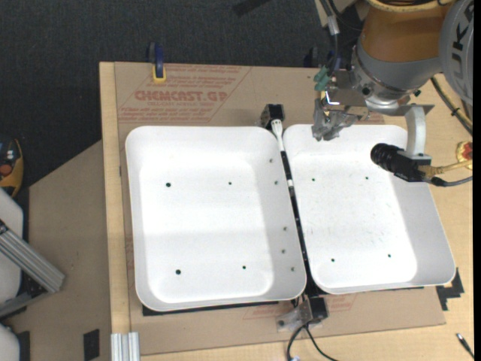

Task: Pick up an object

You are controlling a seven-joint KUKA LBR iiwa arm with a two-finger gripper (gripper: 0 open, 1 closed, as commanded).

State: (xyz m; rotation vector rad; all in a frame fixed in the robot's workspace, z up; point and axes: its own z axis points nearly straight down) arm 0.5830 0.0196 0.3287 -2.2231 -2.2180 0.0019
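Now | gripper [328, 131] over right bin [421, 269] far rim | finger state unclear

The arm [406, 28] is cut off by the top and right edges, so only its orange band and wrist show. The gripper [328, 128] is small and dark against the right bin's [376, 224] far rim; its fingers' spacing cannot be made out.
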